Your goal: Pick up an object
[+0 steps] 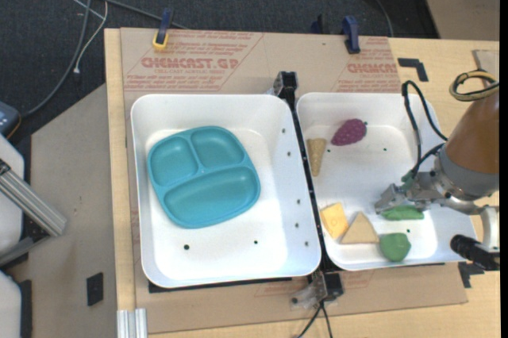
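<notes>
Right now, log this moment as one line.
end effector: low in right white bin | beside flat green piece | teal divided plate: left bin | grasp: unconfirmed

Both of the 2 bins are white, the left bin (151,249) holding a teal divided plate (204,174) and the right bin (373,102) holding a purple piece (348,132), a pale tan wedge (316,155), a yellow block (334,220), a beige triangle (361,231) and a bright green lump (394,246). My arm (476,150) is grey with an orange-brown band, and my gripper (397,200) is grey metal over a dark green strip (401,212). The bench board (119,170) is light brown cardboard printed with red lettering, clipped by 2 blue clamps (351,33), 1 with a yellow base, against dark speckled carpet (48,35) crossed by white cables.
</notes>
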`<state>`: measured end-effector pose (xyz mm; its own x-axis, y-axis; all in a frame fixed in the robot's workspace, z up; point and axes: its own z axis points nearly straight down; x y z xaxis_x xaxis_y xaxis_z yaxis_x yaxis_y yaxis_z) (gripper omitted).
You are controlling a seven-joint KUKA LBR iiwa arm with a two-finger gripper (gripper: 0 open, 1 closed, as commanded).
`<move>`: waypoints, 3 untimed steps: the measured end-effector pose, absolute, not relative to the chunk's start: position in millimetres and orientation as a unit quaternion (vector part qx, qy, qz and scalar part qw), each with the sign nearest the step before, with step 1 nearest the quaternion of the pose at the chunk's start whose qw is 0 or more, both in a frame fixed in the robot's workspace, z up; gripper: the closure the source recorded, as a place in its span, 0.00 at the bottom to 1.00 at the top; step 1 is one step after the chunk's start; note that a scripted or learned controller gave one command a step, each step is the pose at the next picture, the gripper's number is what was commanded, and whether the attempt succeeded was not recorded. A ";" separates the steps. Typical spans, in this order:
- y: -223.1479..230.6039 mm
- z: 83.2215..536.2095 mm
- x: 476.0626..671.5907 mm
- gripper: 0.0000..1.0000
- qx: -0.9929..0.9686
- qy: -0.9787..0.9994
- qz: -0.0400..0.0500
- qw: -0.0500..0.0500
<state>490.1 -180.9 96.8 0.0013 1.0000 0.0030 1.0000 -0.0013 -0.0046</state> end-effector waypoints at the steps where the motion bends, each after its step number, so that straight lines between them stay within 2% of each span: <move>1: -180.8 109.9 491.2 1.00 -0.707 -0.707 -0.001 0.000; 2: -179.2 152.8 495.4 1.00 -0.707 -0.707 -0.001 -0.001; 3: -179.3 216.9 495.5 1.00 -0.707 -0.708 -0.001 -0.003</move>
<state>495.5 -179.3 216.9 -0.0014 1.0000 -0.0023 1.0000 0.0014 0.0065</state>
